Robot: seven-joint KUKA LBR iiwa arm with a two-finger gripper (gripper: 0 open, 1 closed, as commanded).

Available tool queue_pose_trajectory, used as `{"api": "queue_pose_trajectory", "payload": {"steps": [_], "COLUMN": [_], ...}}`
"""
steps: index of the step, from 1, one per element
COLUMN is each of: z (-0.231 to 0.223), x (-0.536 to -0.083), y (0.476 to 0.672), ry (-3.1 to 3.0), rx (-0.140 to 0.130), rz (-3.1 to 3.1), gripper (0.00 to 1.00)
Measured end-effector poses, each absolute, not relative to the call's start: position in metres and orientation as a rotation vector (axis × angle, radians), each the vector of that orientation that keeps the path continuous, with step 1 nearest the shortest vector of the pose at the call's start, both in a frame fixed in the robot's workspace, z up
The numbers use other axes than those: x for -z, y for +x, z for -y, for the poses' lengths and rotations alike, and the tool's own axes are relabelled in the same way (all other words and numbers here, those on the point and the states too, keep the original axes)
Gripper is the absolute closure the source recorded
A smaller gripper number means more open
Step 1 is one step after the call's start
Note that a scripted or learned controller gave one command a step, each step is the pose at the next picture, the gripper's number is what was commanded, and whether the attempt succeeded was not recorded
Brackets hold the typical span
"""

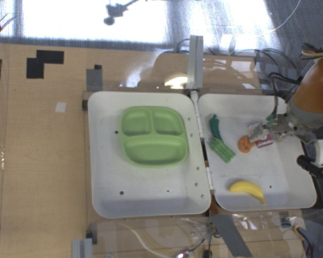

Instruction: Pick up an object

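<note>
In the right bin (290, 198) lie three objects. A dark green toy vegetable (219, 142) rests near the left wall, a small orange round piece (244, 145) sits mid-bin, and a yellow banana (247, 190) lies toward the front. My gripper (260, 134) reaches in from the right and hangs low, just right of the orange piece and close to touching it. The grey arm with its orange band (315, 87) stands over the bin's right edge.
The left bin (105, 198) holds a light green divided plate (153, 135). A raised divider (202, 149) separates the two bins. A grey post (195, 63) stands behind them, and cables run at the back right and along the front.
</note>
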State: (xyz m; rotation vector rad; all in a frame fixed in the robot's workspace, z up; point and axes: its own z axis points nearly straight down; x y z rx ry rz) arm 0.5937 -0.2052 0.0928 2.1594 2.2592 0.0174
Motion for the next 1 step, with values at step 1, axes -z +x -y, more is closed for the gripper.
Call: {"api": "queue_pose_trajectory", "payload": {"steps": [1], "z": [0.2056], "x": [-0.0923], "y": [0.6200], "ry": [2.031], "rx": [-0.011], "rz": [-2.377], "gripper": [0.00]}}
